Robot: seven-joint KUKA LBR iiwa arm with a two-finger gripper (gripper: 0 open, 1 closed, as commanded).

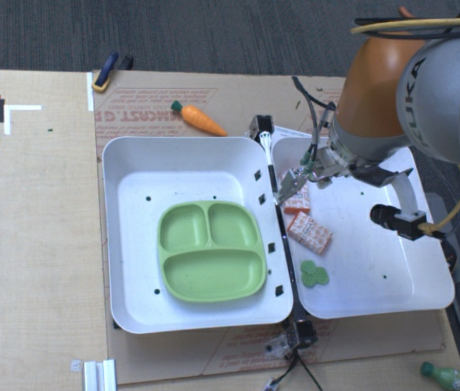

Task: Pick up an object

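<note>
In the right bin (392,287), a red-and-white patterned box (308,231) lies close to the left wall. A small red piece (296,209) sits just above it. A green leafy toy (314,275) rests nearer the front. My gripper (297,183) hangs low over the bin's back left part, right above the red piece and beside the dividing wall. The grey arm with its orange band (376,72) reaches in from the upper right. The slanted view does not show whether anything is held.
The left bin (132,218) holds a green divided plate (211,251). A toy carrot (199,118) lies on the cardboard behind that bin. A black fitting with a yellow cable (396,219) hangs from the arm over the right bin. A green bottle (449,375) lies at the front right.
</note>
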